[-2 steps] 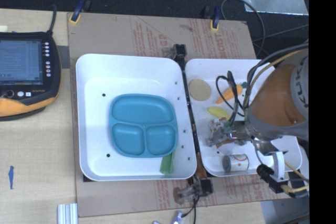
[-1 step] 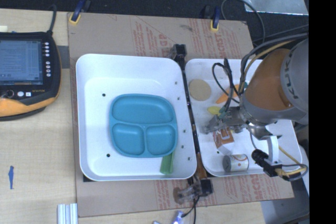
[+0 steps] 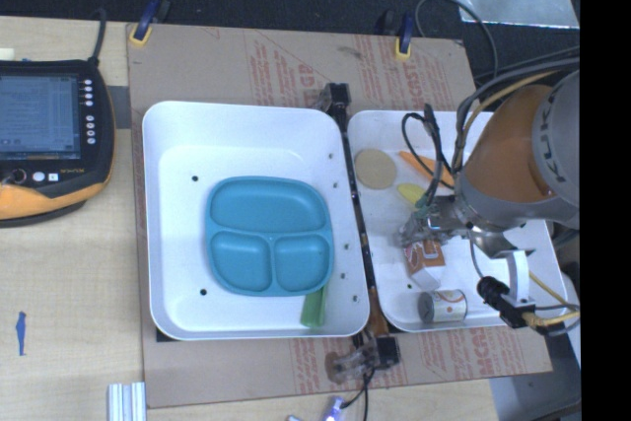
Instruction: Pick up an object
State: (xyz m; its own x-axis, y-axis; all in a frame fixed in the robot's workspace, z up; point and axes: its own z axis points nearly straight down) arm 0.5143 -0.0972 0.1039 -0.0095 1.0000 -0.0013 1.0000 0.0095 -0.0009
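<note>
Nearest my camera, a small silvery cylinder (image 3: 442, 307) lies by the front wall of the right white bin (image 3: 386, 212), and a green stick-like piece (image 3: 314, 309) rests at the front of the left white bin (image 3: 158, 212), just beside a blue three-compartment plastic tray (image 3: 268, 234). In mid-field, the hand (image 3: 424, 237) of my grey arm with its orange band (image 3: 508, 158) sits low over the right bin, directly above a small brown and white block (image 3: 428, 257); I cannot tell whether the hand is spread or pressed together, nor whether it touches the block. Behind it lie a yellow rounded piece (image 3: 410, 193), a tan flat disc (image 3: 376, 169) and an orange stick (image 3: 419, 162). Farther left on the worktop (image 3: 69, 291) rests a black and orange control pendant (image 3: 49, 138).

I judge the task to be at the reach or grasp stage: the arm is down among the candidates, with the block the likeliest target, but nothing is visibly lifted. Closing securely and raising an object clear of the bin remain.
</note>
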